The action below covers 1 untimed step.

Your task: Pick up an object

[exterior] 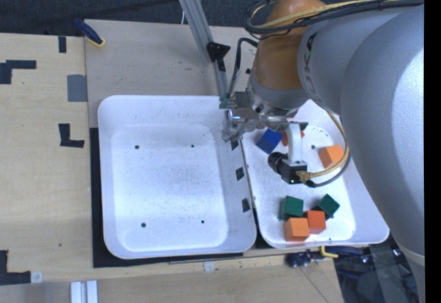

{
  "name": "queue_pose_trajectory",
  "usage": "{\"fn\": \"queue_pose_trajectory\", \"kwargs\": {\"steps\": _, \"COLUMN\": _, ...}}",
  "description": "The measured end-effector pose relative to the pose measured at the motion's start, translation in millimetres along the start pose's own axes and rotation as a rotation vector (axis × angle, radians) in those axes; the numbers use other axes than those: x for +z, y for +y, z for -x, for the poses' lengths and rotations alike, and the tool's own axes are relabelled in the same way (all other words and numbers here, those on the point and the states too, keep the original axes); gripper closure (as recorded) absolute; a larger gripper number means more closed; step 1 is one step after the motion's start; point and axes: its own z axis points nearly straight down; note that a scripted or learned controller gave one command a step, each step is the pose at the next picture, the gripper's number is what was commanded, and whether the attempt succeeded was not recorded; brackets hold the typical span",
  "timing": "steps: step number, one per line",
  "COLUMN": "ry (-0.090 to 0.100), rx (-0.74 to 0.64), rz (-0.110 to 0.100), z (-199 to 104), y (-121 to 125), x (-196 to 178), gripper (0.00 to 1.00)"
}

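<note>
1. Reaching in from the right, the big grey robot arm with the orange band (286,40) is hanging over the right shallow white plastic bin (368,226).
2. The two-finger claw (274,135) is sitting low at the top of that bin, close to the wall between the two bins.
3. A small blue block (270,140) is lying right under the claw, partly hidden by it.
4. I cannot tell how the claw is set, because the wrist is covering it, and I cannot tell if it is touching the blue block.
5. A small orange block (331,155) is lying to the right of the blue one, apart from it.
6. Four more blocks are huddling near the bottom of the right bin: a green block (291,206), a dark green block (329,204), an orange-red block (316,220) and an orange cube (297,228).
7. The orange cube is touching the orange-red block, and the green block is sitting just above it.
8. The left shallow white plastic bin (110,178) is lying beside the right one, touching it.
9. A thin grey metal pole (195,16) is slanting down from the top toward the place where the bins are meeting.
10. Both bins are resting on a light wooden bench (41,191).
</note>
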Motion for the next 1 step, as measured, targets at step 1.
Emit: {"fn": "queue_pose_trajectory", "kwargs": {"steps": 1, "ry": -0.001, "rx": 0.002, "rz": 0.001, "z": -36.5, "y": 23.6, "x": -5.2, "gripper": 1.00}}
